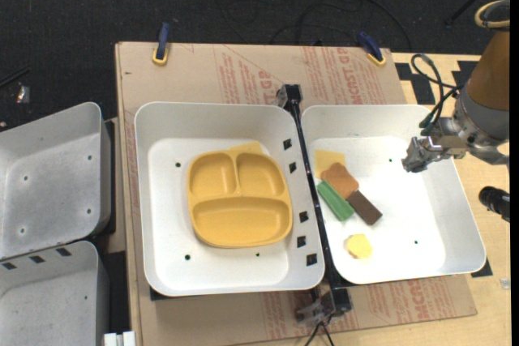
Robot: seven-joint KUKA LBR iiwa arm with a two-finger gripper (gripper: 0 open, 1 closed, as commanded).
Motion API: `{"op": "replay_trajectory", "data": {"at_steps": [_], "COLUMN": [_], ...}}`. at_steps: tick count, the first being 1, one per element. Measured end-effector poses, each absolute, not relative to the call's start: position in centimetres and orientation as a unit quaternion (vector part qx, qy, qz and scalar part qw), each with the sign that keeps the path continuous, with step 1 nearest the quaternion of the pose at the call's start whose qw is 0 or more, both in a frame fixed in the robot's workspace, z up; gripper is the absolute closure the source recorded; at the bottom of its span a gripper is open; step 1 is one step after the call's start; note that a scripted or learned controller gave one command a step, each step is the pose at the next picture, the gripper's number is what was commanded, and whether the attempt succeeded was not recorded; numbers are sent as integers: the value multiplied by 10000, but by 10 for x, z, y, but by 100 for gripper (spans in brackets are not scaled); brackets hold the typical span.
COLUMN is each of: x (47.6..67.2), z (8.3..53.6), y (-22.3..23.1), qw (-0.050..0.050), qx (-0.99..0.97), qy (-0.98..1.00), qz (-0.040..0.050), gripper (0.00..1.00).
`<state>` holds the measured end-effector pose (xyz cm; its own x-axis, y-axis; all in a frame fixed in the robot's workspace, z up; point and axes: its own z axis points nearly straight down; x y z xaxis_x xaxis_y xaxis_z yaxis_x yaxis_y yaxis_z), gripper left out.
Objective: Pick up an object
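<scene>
I see the bench (211, 69) first, with brown cardboard held down by clamps, I think so that the two white bins do not slide when the arm pushes into them. The left bin (162, 134) carries a yellow divided tray (240, 199), set apart from the pickable things, perhaps as a place for sorting. The right bin (438, 215) holds the small objects, gathered near its left wall: a pale yellow flat piece (324, 159), a brown block (339, 179), a green bar (334, 200), a dark brown bar (365, 207) and a small yellow lump (358, 246). The gripper (415, 157) hangs over the upper right part of this bin, holding nothing; whether it is open or closed I cannot tell. The objects lie well apart from it, to its left and lower.
</scene>
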<state>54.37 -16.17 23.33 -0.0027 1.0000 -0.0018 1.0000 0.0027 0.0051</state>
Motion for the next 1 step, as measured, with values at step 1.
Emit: {"op": "replay_trajectory", "data": {"at_steps": [1], "x": [552], "z": [235], "y": [-117], "qw": [1], "qx": [7045], "qy": [7097], "qz": [6], "gripper": [100]}}
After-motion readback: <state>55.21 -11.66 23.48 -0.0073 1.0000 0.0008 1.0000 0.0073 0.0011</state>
